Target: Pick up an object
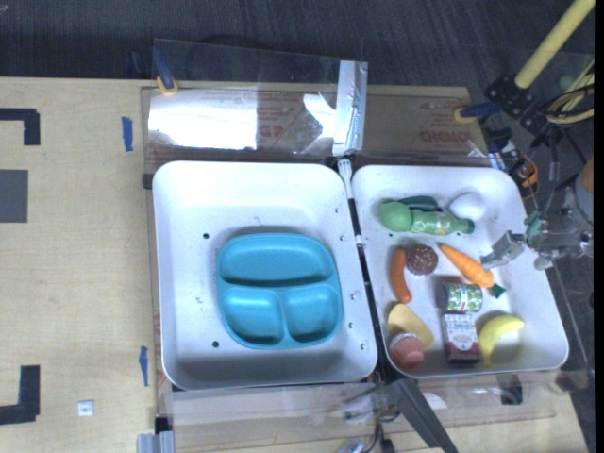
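Over the right bin's (547, 295) right edge sits my gripper (505, 248), nothing visibly between the fingers, and honestly I can't tell if they're apart or together from up here. The stuff to grab is all in that bin: carrot (465, 263) just beside my fingertips, green bottle (436, 222) and white egg (467, 205) toward the far edge, can (464, 298) in the middle, lemon (499, 328) in the near right corner. Left bin (179, 253) just has a blue tray (278, 288) in the middle.
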Robot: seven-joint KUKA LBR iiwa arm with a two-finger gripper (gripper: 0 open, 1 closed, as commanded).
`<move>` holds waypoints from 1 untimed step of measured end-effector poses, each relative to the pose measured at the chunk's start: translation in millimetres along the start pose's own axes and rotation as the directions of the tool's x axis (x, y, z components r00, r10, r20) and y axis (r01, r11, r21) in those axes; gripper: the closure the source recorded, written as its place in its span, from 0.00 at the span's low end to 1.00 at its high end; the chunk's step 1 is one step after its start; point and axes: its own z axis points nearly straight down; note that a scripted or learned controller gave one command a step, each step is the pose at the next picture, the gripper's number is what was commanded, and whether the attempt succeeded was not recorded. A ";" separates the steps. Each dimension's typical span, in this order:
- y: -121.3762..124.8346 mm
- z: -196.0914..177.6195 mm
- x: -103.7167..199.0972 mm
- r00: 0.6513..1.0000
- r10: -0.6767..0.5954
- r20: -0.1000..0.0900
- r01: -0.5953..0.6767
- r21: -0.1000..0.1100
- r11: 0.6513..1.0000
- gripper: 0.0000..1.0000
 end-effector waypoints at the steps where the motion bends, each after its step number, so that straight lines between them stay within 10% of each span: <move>1: -13.7 7.0 21.3 0.983 -0.185 0.000 0.185 0.000 0.983 0.00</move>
